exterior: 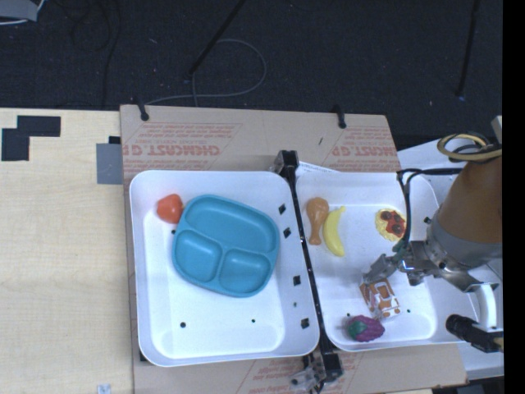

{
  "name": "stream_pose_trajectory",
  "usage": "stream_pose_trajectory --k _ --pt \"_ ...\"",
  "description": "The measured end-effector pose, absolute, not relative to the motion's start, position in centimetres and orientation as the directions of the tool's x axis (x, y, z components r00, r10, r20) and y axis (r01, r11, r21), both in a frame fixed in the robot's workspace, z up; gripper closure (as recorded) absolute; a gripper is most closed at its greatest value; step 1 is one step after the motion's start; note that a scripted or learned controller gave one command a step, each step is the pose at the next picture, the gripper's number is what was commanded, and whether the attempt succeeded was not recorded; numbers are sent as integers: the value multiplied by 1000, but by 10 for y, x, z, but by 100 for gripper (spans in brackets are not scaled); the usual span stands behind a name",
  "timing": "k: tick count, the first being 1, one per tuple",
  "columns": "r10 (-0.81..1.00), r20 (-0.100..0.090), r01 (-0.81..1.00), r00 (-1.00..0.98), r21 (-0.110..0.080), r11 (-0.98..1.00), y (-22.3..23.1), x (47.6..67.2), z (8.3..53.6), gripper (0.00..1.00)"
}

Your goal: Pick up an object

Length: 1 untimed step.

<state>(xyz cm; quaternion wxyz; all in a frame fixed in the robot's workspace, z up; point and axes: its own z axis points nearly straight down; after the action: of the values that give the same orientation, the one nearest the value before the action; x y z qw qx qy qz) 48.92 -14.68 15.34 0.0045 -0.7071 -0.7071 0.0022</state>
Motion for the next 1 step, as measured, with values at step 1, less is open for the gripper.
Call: stream_pose_trajectory --k 1 --pt "1000 3 1000 1 -8 -1 -148 483 108 0"
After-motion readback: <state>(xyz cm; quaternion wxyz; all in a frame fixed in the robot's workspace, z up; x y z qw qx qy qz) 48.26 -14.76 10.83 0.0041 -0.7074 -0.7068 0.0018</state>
